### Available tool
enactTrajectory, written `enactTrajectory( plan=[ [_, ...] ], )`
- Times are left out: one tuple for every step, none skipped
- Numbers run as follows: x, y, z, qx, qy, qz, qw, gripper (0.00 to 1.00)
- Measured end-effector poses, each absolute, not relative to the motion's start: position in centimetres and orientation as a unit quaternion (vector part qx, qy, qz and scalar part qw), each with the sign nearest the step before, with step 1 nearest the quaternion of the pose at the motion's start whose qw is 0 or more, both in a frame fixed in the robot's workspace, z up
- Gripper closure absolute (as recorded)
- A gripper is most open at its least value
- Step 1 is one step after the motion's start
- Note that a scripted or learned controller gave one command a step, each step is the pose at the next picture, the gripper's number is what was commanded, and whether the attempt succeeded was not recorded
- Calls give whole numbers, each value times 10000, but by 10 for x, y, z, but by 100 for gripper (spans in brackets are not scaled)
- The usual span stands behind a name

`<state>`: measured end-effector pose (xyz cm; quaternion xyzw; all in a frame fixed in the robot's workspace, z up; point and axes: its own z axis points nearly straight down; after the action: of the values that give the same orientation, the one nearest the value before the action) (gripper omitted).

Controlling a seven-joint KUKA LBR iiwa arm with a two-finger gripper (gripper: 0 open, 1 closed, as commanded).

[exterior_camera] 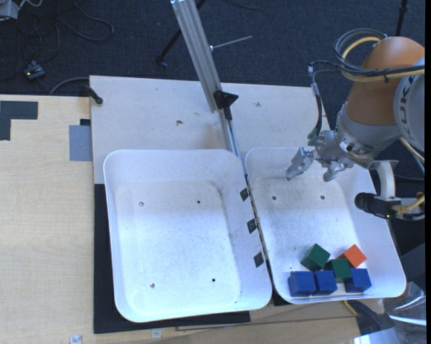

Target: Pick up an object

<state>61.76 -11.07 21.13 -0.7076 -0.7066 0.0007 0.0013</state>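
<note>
My hand (314,166) hung over the far end of the right bin (294,213), its two fingers spread apart with nothing between them. The blocks I could pick from all lay at the opposite, near end of that same bin, well apart from my hand, down and slightly to the right in the camera view. So the move ahead, as I judged it, was a run along the bin's length toward its near right corner, then a descent.

The blocks sat in a tight cluster against the near wall. Three blue blocks (302,283) stood in a row along the rim, touching or nearly so. Behind them were two dark green blocks (317,256), one turned at an angle, and an orange block (355,254) at the right of the group. They looked like small, hard-edged cubes with no long axis to line up on. The orange one seemed the freest to take, as it had open floor behind it. The left bin (172,235) was no part of this reach.
</note>
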Motion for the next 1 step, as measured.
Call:
enactTrajectory(
  plan=[
    [538,-97,92,-7074,-7068,7,15,0]
  ],
)
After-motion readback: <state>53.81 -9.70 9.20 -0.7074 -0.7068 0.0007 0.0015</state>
